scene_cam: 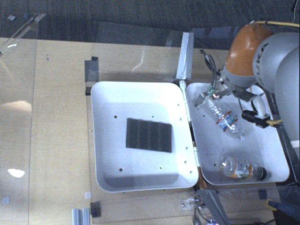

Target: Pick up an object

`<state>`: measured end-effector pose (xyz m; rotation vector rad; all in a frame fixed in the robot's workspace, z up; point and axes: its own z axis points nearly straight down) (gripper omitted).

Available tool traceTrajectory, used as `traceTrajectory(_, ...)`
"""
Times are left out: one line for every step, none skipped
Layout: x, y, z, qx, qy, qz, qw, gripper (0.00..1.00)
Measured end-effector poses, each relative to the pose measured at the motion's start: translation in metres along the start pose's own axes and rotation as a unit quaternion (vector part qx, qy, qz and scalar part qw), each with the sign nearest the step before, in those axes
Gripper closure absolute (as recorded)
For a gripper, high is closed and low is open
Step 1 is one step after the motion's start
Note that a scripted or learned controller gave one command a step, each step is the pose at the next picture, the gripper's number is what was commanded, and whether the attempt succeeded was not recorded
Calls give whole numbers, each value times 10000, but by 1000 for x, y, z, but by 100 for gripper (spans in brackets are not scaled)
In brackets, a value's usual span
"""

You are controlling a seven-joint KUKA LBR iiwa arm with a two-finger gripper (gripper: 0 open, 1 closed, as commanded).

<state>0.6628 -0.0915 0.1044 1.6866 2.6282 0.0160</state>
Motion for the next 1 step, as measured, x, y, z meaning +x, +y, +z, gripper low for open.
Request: traceTrajectory(7,14,-83,46,32,-337,9994,100)
